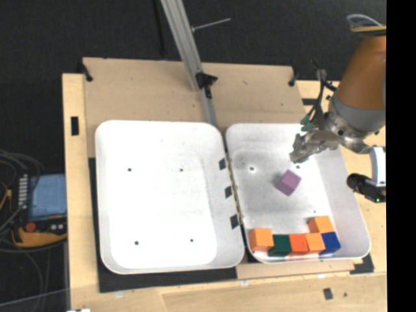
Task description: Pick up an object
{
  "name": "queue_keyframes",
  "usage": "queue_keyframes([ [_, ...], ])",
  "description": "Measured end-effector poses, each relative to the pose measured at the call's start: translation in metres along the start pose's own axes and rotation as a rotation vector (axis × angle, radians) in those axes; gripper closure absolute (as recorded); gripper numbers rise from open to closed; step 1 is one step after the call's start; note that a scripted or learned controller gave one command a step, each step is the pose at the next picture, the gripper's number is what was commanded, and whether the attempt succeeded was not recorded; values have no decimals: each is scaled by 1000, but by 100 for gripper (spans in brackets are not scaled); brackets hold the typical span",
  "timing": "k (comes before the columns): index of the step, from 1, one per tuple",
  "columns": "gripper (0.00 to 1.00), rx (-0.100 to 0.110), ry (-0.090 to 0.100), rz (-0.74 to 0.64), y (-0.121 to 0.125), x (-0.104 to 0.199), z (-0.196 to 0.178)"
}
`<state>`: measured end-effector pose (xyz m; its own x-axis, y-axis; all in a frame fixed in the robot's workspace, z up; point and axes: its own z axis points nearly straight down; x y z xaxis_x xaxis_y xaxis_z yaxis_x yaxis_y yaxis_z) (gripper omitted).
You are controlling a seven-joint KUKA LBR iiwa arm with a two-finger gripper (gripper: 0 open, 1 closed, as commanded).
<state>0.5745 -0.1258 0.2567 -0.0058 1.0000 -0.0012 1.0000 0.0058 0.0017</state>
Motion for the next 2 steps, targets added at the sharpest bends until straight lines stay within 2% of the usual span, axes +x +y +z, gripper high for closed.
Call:
queue_keyframes([
  [2,100,-1,2,-1,18,102,-11],
])
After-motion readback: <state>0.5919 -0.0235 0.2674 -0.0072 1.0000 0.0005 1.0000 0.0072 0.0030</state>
